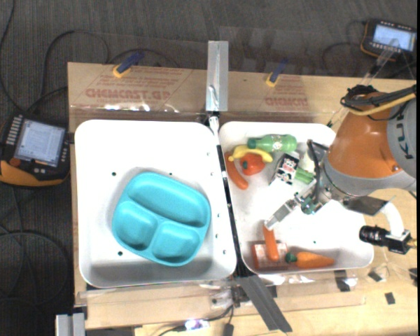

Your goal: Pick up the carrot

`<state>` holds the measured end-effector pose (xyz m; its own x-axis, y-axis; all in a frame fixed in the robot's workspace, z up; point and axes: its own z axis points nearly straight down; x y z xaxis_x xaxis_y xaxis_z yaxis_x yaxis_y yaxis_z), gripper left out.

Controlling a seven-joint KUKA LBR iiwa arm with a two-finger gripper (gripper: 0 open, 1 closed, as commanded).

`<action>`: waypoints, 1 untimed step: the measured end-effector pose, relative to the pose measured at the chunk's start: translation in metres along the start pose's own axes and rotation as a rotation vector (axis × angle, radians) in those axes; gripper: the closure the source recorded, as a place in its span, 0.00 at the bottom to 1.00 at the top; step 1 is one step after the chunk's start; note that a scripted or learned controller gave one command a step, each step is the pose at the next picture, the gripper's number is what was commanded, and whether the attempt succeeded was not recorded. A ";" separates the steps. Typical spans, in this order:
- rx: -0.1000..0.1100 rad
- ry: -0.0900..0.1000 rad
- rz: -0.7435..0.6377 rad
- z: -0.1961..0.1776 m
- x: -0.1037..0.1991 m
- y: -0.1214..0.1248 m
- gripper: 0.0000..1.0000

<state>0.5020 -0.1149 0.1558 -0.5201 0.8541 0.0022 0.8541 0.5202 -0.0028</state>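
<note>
While our gripper is hovering low in the right bin, we cannot tell how it is set. Our carrot is lying just below and to its right, beside a red bottle.

Even, bright overhead light. The white bins glare slightly, with soft shadows along their walls. Detail is grainy and soft; the floor stays dim.
</note>
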 end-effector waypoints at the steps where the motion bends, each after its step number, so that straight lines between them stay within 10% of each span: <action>1: -0.016 -0.005 -0.351 0.062 0.004 -0.012 0.00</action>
<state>0.4898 -0.1179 0.0935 -0.7818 0.6235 -0.0044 0.6234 0.7818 0.0126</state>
